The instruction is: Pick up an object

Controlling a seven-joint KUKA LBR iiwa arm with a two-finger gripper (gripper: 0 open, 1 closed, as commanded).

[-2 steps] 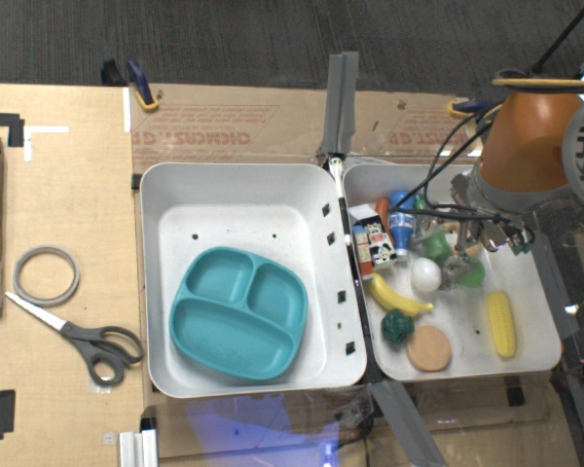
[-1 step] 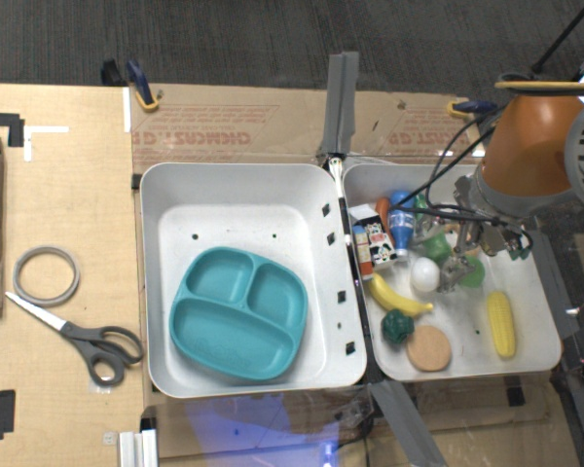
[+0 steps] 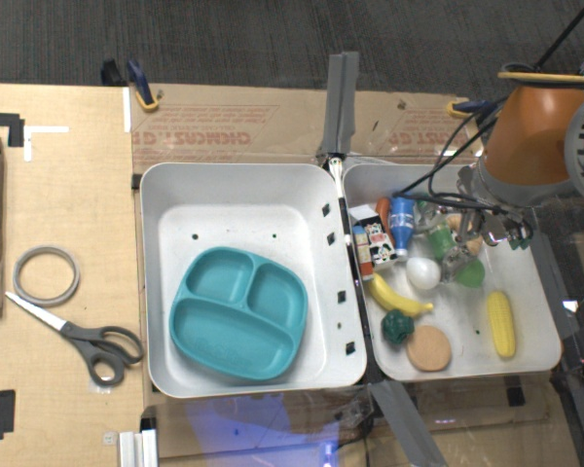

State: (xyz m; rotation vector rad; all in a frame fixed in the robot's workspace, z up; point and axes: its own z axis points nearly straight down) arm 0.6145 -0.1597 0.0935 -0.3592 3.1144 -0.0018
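Nearest the camera, at the lower edge of the frame, the front rims of the two white bins are seen. The left bin [image 3: 165,261] holds a teal divided plate [image 3: 238,311], lying flat toward its front. The right bin [image 3: 540,353] carries a scatter of small objects.

The arm [image 3: 530,139], grey with an orange band, reaches in from the right and is lowered over the rear half of the right bin. The gripper [image 3: 467,241] is seen among cables and clutter; how far it is opened cannot be told, and nothing is clearly seen held by it.

Objects in the right bin, largest first:
- Banana [image 3: 399,297], yellow, lying slantwise left of centre, well to the lower left of the gripper.
- Corn cob [image 3: 502,325], yellow, lengthwise near the right wall, below the gripper and apart from it.
- Tan round piece [image 3: 429,348], at the front, just beside the dark green piece.
- Blue can [image 3: 402,224], upright at the rear, left of the gripper.
- Printed carton [image 3: 375,242], against the dividing wall.
- White ball [image 3: 423,272], near the gripper, on its lower left.
- Green round piece [image 3: 469,273], just below the gripper; contact cannot be told.
- Dark green piece [image 3: 397,328], under the banana's tip.

On the bench to the left, scissors [image 3: 78,337] and a tape roll [image 3: 47,274] are noted.
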